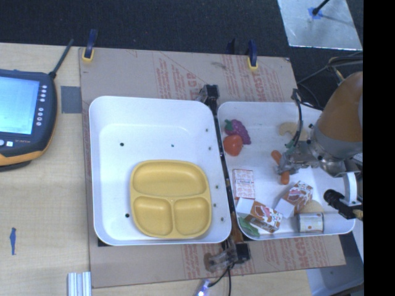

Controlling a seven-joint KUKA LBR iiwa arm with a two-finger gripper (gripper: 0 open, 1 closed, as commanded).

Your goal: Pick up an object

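A pendant is seen at the far left of the bench. A yellow divided tray is held in the left bin. In the right bin are laid grapes, a tomato, a red-and-white packet, a carton, a wrapped snack, a can and a small orange piece. The gripper is lowered just above that piece, beside another orange bit; its state cannot be told.
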